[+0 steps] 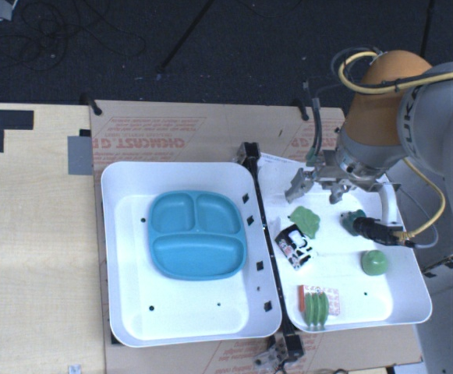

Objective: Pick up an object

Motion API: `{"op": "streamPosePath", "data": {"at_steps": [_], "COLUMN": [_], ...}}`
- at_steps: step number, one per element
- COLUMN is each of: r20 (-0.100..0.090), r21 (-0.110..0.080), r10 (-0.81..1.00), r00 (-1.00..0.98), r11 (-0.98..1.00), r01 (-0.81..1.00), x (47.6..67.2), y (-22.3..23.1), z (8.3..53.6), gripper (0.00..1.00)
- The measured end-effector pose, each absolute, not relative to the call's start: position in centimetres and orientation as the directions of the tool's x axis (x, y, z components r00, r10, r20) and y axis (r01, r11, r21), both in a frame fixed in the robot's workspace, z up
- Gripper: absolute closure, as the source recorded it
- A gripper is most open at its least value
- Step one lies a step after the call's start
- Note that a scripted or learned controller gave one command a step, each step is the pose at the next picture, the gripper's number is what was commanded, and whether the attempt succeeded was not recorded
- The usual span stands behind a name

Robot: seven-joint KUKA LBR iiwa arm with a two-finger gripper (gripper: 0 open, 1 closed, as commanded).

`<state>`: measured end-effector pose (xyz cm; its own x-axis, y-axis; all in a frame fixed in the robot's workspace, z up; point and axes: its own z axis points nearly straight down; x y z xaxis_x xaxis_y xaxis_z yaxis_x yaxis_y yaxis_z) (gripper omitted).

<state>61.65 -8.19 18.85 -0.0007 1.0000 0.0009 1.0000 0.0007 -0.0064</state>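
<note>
So the pincer (320, 184) sits over the back of the right bin (401, 306), spread wide open with nothing between its fingers. Nearest candidates: a green lump (307, 221) just below it, and a black-and-white thing (295, 247) touching that lump's lower left. A green ball (374, 262) sits further right, a packet (317, 305) near the front edge. For a clean pick I'd drop straight onto the green lump and keep the fingers clear of its neighbour (easy to snag both). Arm (390, 107) comes in from the right, wrist bent down, orange band up top. Left bin (117, 248) just holds a blue tray (197, 234).
</note>
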Motion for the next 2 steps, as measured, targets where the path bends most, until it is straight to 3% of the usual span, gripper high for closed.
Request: {"op": "streamPosePath", "data": {"at_steps": [1, 2], "r20": [0.005, -0.010], "r21": [-0.009, 0.001], "r10": [1.000, 1.000], "r00": [-0.009, 0.007], "r11": [0.009, -0.007], "r01": [1.000, 1.000], "x": [59.1, 58.0], "y": [2.2, 6.2], "z": [18.5, 15.8], "gripper": [0.00, 0.00]}}
